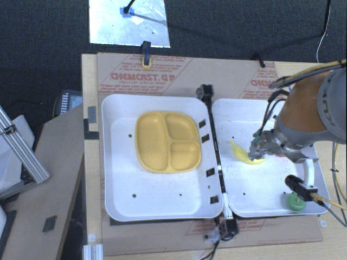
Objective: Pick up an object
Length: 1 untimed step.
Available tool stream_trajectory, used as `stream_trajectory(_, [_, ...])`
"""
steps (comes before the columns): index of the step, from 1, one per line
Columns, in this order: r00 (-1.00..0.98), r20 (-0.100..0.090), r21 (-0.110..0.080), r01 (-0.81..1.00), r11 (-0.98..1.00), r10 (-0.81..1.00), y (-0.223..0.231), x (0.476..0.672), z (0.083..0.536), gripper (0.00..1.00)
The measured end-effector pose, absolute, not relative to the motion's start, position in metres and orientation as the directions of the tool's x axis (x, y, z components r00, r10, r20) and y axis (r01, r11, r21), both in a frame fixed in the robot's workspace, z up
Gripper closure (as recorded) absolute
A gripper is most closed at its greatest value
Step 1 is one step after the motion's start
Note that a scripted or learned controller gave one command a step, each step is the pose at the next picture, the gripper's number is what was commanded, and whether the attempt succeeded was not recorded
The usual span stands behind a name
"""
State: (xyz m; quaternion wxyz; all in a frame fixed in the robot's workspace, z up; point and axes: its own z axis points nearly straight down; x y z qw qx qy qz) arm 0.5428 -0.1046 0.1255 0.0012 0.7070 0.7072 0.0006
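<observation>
Camera view: fixed overhead at a slant; entries run from the bottom of the frame upward.
Green disc [295, 202]: lies in the lower right corner of the right bin [255, 193], close to the front and right walls and well apart from the gripper.
Gripper [259, 148]: low over the middle of the right bin, at the right end of the yellow curved piece [239, 152]; contact looks likely but is not certain.
Grip state: cannot be told, because the wrist body covers the working end.
Yellow curved piece: rests on the floor at the centre of the right bin, its left end pointing toward the upper left; not lifted.
Task progress: judged to be the approach-or-grasp step. The arm is at the object; closure, lift and clearance from the floor are left.
Yellow divided plate [167, 141]: sits centred in the left bin [122, 194].
Divider [214, 150]: black strip with clips between the two bins, near the left of the yellow curved piece; a sideways pull toward frame left risks striking it.
Open room: bare floor lies above and below the piece in the frame; straight up is judged the clearest path.
Arm [309, 112]: enters from the right edge, over the right bin's right wall.
Far zone: cardboard sheet [162, 75] beyond the bins, a yellow clamp [146, 56] on its far edge, and a reflective panel [130, 15] at the upper left of the frame; none obstructs a lift.
</observation>
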Motion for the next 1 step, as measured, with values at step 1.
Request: stream_trajectory(1, [-0.004,-0.001,0.006,1.0,0.004,1.0,-0.1039,0.5429,0.1688,1.0])
